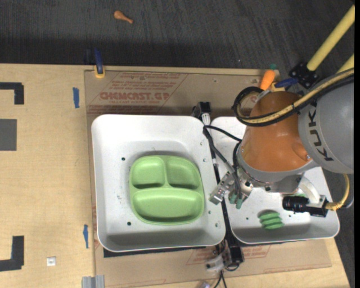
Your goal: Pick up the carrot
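Observation:
My gripper (230,196) hangs over the left edge of the right bin (320,225), close to the rim shared with the left bin (107,169). No carrot shows between or under it. The orange wrist band and grey arm hide much of the right bin. A small orange piece with a green tip (269,77) sits just beyond the bin's far edge, among the arm's cables; I cannot tell if it is the carrot. Another small orange, carrot-shaped thing (122,17) lies on the dark floor past the bench, top left.
A green divided plate (166,188) lies in the middle of the left bin. A small ridged green object (271,220) rests near the front of the right bin. Black cables (214,152) run along the seam between the bins. A yellow hose (334,36) crosses at top right.

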Motion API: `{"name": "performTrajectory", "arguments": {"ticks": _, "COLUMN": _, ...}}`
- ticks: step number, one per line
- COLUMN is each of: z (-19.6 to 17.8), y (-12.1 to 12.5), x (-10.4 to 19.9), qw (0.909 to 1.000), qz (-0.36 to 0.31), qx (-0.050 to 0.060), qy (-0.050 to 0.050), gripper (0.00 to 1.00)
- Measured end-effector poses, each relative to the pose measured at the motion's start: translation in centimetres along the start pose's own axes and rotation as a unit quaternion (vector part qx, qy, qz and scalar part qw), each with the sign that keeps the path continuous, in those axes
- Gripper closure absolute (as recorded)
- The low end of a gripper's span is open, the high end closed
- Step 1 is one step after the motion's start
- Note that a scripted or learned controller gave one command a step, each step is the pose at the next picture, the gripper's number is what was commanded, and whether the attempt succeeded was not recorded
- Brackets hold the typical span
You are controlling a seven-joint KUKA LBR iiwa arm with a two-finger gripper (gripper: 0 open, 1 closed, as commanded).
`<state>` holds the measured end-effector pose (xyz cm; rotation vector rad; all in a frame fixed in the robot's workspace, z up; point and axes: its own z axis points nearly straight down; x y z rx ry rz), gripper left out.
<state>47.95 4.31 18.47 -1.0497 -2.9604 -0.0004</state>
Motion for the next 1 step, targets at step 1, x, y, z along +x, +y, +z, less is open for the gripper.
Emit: {"name": "performTrajectory", "arguments": {"ticks": 1, "z": -0.01, "y": -0.12, "x": -0.12, "qw": 0.9994, "qz": -0.034, "qx": 0.000, "qy": 0.000, "gripper": 1.00}}
